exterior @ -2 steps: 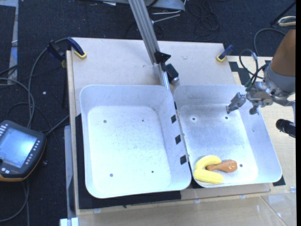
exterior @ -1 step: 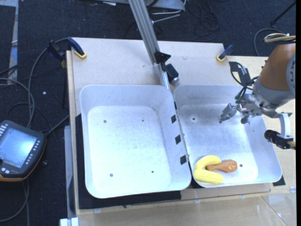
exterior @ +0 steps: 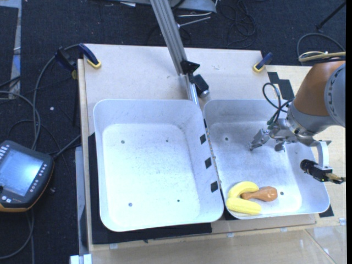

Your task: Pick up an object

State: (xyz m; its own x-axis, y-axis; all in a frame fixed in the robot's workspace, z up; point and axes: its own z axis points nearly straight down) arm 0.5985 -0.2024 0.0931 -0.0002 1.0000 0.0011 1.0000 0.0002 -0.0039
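objects sit in the right bin (exterior: pixel 220 120), near corner: yellow banana-shaped piece (exterior: pixel 242 197) touching an orange-brown piece (exterior: pixel 264 193). hand (exterior: pixel 258 142) hangs mid-bin, well apart from both, holding nothing; how far open cannot be told. likely approach pose.

A curved yellow banana-shaped object (exterior: pixel 242 198) lies flat at the near edge of the right-hand white bin (exterior: pixel 286 120), close to the bin's near left corner; an orange-brown drumstick-shaped piece (exterior: pixel 263 194) lies on its side touching it, nestled in its curve
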